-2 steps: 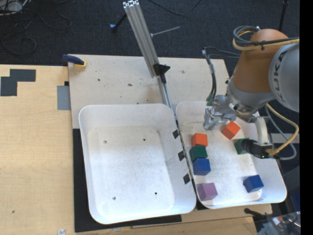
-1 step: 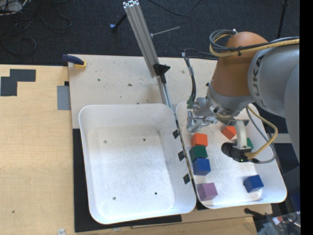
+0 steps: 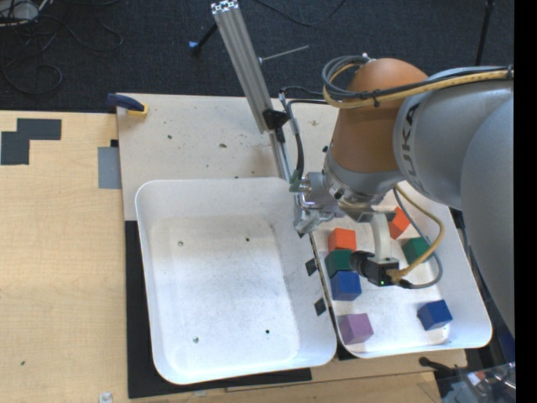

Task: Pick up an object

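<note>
Holding scattered coloured blocks, right bin; end effector finger state unclear.

Aluminium post, blue-handled clamp, black cables on floor

Arm hides tool, right bin rear.

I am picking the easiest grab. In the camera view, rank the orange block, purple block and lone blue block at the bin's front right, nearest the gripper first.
From the gripper:
1. Orange block, just beside it.
2. Purple block, at the bin's front.
3. Lone blue block, at the front right.
</note>
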Robot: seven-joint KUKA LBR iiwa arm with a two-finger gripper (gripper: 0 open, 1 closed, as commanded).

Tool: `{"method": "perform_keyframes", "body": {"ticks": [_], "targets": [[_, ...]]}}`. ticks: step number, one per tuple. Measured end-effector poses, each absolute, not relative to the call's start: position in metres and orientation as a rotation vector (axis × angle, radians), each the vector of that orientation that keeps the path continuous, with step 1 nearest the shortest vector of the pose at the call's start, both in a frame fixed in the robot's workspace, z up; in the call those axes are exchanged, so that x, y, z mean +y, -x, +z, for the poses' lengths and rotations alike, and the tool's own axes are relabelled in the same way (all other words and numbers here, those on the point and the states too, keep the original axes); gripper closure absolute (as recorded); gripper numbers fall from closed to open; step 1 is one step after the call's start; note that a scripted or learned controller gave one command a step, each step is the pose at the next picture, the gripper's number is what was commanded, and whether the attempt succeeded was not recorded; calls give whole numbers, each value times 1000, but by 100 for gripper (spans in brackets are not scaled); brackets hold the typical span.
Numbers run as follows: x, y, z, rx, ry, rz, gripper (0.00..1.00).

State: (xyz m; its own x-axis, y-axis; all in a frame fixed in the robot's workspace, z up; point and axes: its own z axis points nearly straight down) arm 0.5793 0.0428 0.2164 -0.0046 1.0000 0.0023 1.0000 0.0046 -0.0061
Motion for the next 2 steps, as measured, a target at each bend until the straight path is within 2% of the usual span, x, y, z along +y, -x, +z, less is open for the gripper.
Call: {"method": "perform_keyframes", "body": {"ticks": [1, 2], "targets": [[91, -592, 227, -2225, 2214, -1, 100], [89, -591, 226, -2224, 2216, 5, 0]]}}
